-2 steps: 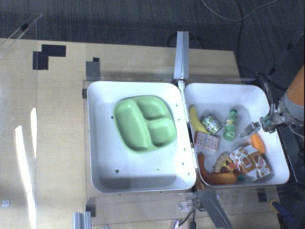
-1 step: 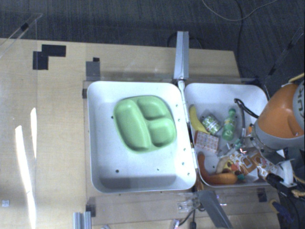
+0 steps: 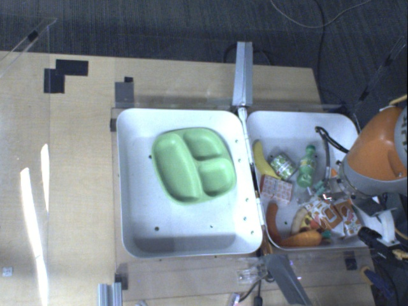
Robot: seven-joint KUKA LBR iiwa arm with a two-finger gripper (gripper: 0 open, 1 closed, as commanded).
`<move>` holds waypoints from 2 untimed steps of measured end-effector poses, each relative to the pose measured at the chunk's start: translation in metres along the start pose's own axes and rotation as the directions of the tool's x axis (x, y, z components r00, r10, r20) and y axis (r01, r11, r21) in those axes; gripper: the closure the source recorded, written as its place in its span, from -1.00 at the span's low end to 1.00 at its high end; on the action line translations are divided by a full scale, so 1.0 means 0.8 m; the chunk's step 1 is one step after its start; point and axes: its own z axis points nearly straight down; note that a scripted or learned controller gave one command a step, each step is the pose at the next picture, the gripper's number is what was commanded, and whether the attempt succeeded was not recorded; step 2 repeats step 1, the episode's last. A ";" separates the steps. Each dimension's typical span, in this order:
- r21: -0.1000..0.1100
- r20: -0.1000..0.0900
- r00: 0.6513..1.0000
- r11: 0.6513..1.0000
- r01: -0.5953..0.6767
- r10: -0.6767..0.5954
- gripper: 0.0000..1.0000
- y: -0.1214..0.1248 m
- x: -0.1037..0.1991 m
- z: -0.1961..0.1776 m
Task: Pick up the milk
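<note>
My arm [image 3: 382, 152] comes in from the right, its grey body and orange band hanging over the right-hand edge of the right bin [image 3: 287, 121]. My tool [image 3: 331, 193] sits low over the clutter in that bin, but it is dark and mixed up with the items beneath it, so I cannot tell how it stands or whether anything is in it. As for the milk, I cannot pick it out with certainty; the nearest candidate is a white and orange-brown printed package [image 3: 333, 217] lying just under and beside my tool, near the bin's front right corner. Around it lie a yellow banana [image 3: 260, 161] along the bin's left wall, a small printed can [image 3: 282, 166] tilted beside the banana, a green bottle [image 3: 307, 164] near the middle, a pink checked packet [image 3: 276, 188] below the can, a red sausage-shaped piece [image 3: 271, 218] by the front left corner, and an orange carrot-like piece [image 3: 299, 239] along the front wall. A dark cable [image 3: 331, 142] loops over the back of this bin. The left bin [image 3: 137, 171] holds a green divided plate [image 3: 192, 164], set a little towards the back and right of its middle. Both bins rest on the pale wooden surface [image 3: 70, 190], with a metal post [image 3: 243, 75] rising behind the seam between them.
</note>
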 end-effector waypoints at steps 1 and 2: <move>0.014 -0.010 0.981 0.981 0.194 -0.194 1.00 0.010 0.084 -0.106; 0.014 -0.010 0.981 0.981 0.194 -0.194 1.00 0.010 0.084 -0.106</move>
